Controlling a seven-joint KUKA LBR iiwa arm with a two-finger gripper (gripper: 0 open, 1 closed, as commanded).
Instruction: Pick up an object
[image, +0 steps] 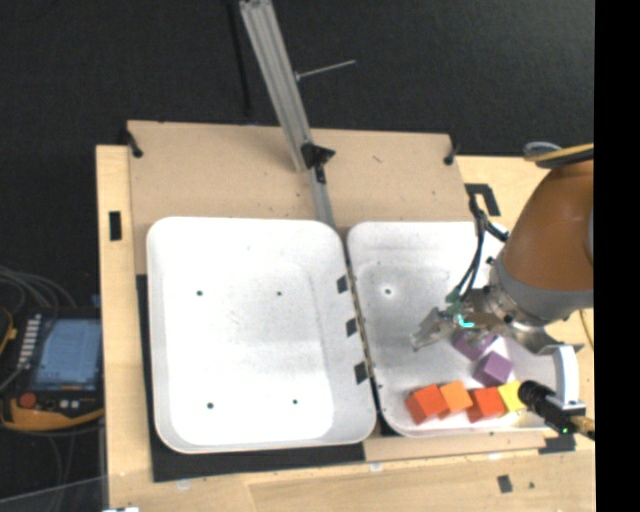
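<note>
The left bin (250, 330) lies bare beside the right bin (400, 270), my landmark. Along that bin's near wall sit orange blocks (455, 400), a yellow block (512, 396) and, just above them, purple blocks (485, 358). The gripper (445, 328) hangs low just left of the purple blocks; I cannot tell how its hand stands. Judged step: approach. Next it needs to centre over one block and descend.

left bin (250, 330) open, blocks (465, 400) crowd right bin (395, 270)

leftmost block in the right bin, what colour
Red-orange block, seen in the camera view.
</note>
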